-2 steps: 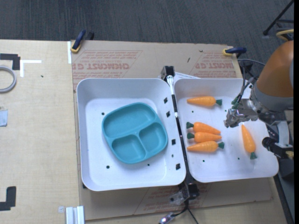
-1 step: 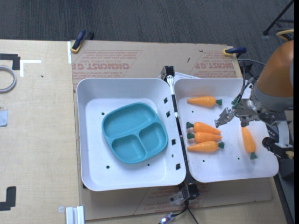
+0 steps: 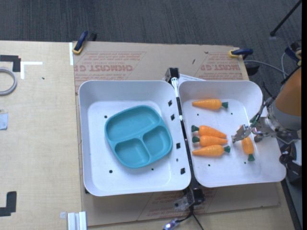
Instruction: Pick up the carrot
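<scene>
So the setup here is two white bins side by side on the desk [image 3: 38,143]. The left bin [image 3: 91,128] has a teal divided plate [image 3: 138,135] sitting in it, and the right bin [image 3: 268,169] has all the carrots. There are five of them: one on its own near the far wall [image 3: 209,104], a stack of three lying close together near the divider [image 3: 209,140], and a single carrot [image 3: 247,146] off to the right, pointing roughly toward the near edge with its green end down.

That lone one is clearly the target, in my opinion. The gripper [image 3: 245,133] is right at its upper end, coming in from the right. The fingers look partly spread, with metal tips either side of the carrot's top, but I honestly can't say they have hold of it. It's lying flat on the bin floor, so I'd call it not grasped yet.

To do this step well, I reckon:

- Get the fingers straddling the carrot across its width, closer to the fat middle than the very tip, or it'll squirt out when they close.
- Go low enough that the tips nearly meet the bin floor before closing.
- Stay away from the group of three; there's a gap, but it's not huge.
- Lift straight up, slowly, since the tapered shape makes it slippy.
</scene>
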Controlling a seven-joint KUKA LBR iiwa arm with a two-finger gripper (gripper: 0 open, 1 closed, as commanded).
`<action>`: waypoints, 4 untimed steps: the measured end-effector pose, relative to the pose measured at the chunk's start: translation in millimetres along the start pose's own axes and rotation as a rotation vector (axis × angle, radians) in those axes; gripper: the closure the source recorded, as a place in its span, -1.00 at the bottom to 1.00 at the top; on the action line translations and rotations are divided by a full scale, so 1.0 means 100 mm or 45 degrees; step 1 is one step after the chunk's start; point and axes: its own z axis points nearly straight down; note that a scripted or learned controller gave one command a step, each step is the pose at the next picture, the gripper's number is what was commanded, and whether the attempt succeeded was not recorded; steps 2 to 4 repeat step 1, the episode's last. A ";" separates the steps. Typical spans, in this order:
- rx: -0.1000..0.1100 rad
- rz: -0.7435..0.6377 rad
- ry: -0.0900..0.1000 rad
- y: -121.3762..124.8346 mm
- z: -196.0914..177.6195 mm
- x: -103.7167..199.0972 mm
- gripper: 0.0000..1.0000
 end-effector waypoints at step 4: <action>-0.002 0.004 -0.007 0.00 -0.10 -0.02 1.00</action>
